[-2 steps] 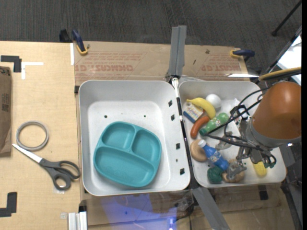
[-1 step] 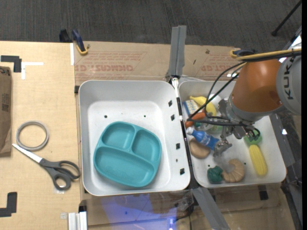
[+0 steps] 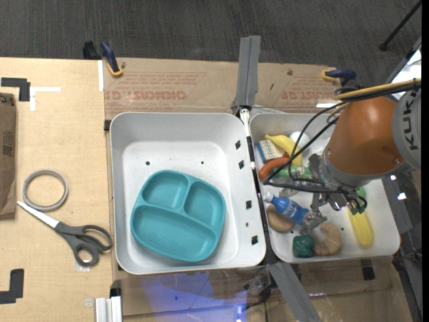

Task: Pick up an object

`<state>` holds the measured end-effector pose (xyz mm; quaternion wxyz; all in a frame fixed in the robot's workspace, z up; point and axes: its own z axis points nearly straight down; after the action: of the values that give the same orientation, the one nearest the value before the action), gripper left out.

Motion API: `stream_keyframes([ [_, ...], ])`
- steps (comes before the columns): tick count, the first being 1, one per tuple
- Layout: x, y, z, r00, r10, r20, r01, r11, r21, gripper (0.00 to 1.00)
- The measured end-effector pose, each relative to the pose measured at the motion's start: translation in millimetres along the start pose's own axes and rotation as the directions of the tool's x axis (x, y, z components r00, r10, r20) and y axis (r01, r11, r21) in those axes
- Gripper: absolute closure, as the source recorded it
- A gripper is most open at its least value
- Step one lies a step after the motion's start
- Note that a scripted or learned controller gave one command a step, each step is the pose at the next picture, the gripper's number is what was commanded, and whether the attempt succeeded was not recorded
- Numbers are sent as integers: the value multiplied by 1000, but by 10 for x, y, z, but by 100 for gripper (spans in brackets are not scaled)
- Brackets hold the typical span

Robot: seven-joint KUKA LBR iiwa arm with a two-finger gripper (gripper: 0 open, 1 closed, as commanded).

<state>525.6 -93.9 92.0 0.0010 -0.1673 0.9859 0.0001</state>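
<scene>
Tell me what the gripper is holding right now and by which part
It cannot be told. The gripper hangs low over the right bin, close above the water bottle, with nothing visibly between its fingers.

A single camera hangs above the worktop [image 3: 53,113] and looks down at a slant, its far side toward 12 o'clock, where a strip of dark carpet [image 3: 201,12] lies beyond the worktop's edge. It sits far enough back to take in both white bins whole: the left bin [image 3: 120,139] near the centre, the right bin [image 3: 385,243] toward 3 o'clock. The bare worktop spreads toward 9 o'clock. The arm [image 3: 365,136] enters from 3 o'clock and rises close under the lens, so its orange band looms large and covers part of the right bin.
</scene>
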Motion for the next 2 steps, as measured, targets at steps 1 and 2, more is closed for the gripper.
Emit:
stream_keyframes([
  [1,-652,-282,-3,994,111,2,-111,994,0,0],
  [2,-697,-281,-12,999,48,4,-48,999,2,0],
])
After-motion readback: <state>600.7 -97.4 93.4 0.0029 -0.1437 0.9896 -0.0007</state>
